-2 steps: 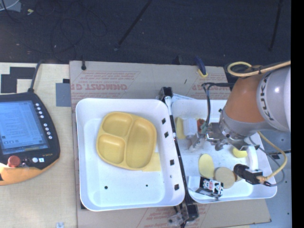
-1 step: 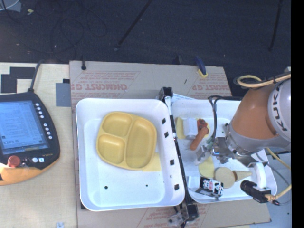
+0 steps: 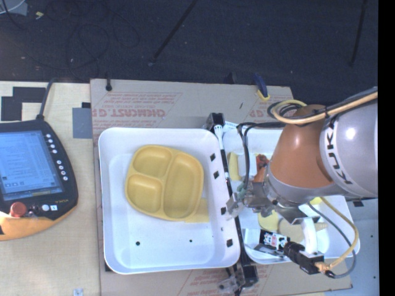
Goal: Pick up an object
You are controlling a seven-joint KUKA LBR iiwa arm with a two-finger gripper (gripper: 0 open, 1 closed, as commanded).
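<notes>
A yellow divided plate (image 3: 165,181) with three compartments lies in the left white bin (image 3: 123,245). The arm's orange wrist band and grey body cover most of the right bin (image 3: 250,142). My gripper (image 3: 248,200) reaches down at the right bin's left side, close to the divider between the bins. Around the arm I see small parts of objects in the right bin: a pale yellow piece (image 3: 234,164), a red bit (image 3: 263,161), a yellowish item (image 3: 290,227) and a black and white item (image 3: 270,239). The arm hides the rest.
A teach pendant (image 3: 31,171) with a lit screen lies on the bench at the left. Cables run along the arm and over the right bin's lower corner. Black clips sit on the divider between the bins.
</notes>
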